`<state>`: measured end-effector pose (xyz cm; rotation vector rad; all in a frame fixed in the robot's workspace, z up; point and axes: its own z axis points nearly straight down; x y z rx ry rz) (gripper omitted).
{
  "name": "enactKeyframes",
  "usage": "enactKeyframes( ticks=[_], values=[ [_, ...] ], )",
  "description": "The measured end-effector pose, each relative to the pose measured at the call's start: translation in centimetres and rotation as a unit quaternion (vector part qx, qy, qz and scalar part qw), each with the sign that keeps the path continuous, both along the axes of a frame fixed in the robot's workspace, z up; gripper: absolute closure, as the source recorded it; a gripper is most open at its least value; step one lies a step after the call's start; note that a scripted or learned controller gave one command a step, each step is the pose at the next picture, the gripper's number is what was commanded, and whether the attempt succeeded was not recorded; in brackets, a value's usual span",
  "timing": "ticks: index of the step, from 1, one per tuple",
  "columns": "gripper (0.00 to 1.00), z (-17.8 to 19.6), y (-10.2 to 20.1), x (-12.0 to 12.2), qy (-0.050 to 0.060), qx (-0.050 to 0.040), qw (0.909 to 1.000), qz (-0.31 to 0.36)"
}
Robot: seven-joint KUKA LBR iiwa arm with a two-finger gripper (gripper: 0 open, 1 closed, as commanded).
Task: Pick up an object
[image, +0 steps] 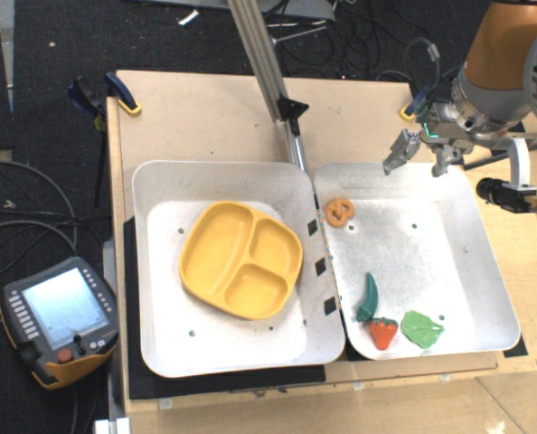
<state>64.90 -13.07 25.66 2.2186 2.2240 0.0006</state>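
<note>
My gripper (419,154) hangs above the far edge of the right bin (467,242), its two fingers spread apart with nothing between them. Well below it in that bin lie an orange pretzel-shaped piece (339,212) at the near-left corner, a teal pepper (368,298), a red strawberry (383,333) and a green leaf-like piece (421,329) near the front edge. The gripper is far from all of them, closest to the pretzel.
The left bin (160,242) holds a yellow divided plate (241,259). A slanted metal pole (264,57) crosses the bench's back toward the seam between bins. A teach pendant (56,319) lies off the bench at the left.
</note>
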Motion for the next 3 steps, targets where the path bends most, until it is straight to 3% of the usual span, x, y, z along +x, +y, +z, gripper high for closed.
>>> enactKeyframes(
  ticks=[1, 3],
  values=[
    [0.0, 0.0, 0.0, 0.0, 0.0, -0.0002, 1.0, 0.0],
    [0.0, -11.3, -0.9, -0.2, 0.003, -0.0003, 1.0, -0.002]
  ],
)
